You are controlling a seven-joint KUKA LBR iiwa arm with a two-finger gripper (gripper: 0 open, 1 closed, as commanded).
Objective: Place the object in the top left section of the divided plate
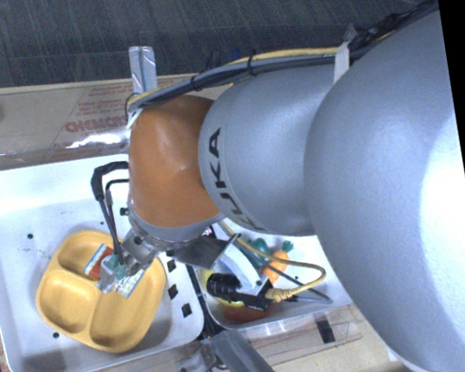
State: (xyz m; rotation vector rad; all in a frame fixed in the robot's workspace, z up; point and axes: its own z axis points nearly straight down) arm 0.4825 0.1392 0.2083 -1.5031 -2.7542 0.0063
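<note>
Nearest the camera, along the front of the left bin, the yellow divided plate is being shown with its two nearer sections bare. Just beyond them, the gripper is being held low over the plate's middle ridge. How widely it is set cannot be told, since its tip is being blurred against a pale, greenish patch. Just beside that tip, at the plate's far section, a small orange-red object is being seen; whether it is being gripped or is lying on the plate cannot be judged. The task is being judged as close to its end: the object is being found at or over the wanted section, while a clear release and a withdrawal are being left to do. Farther back, the arm is being seen reaching in from the right.
</note>
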